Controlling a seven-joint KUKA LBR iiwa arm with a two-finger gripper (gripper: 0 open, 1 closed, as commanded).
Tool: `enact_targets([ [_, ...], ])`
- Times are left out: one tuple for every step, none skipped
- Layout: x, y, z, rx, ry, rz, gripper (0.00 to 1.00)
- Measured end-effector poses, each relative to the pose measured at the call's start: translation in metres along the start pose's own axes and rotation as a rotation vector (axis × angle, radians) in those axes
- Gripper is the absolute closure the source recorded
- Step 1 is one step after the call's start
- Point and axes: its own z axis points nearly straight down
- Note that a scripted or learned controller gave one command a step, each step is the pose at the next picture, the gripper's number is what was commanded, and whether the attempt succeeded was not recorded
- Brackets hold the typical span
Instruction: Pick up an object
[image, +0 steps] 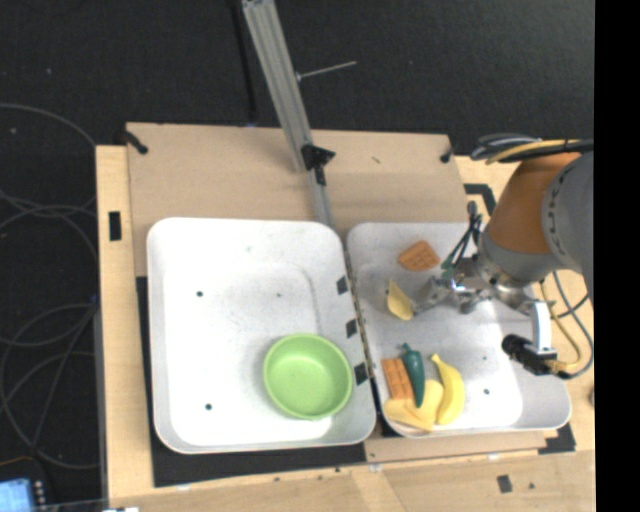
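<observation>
Two white bins side by side on the counter (250, 180): bowl (308, 375) alone in the left bin (200, 260), loose food scattered in the right bin (500, 400), likely for easy picking. Claw (432, 295) low in the right bin; open or closed, cannot tell. Yellow wedge (400, 302) just beside its tip, toward the divider. Cracker (418, 257) near; bananas (445, 393) and carrot (412, 368) further forward.

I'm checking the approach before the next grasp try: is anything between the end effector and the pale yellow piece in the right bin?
Nothing visible stands between them. The end effector is right beside the pale yellow piece in the right bin, with bare bin floor around it. The orange cracker lies farther back, and the banana cluster sits nearer the front.
</observation>
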Motion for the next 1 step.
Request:
enact_targets([
  [-0.0004, 0.0013, -0.0122, -0.005, 0.001, 0.004, 1.0],
])
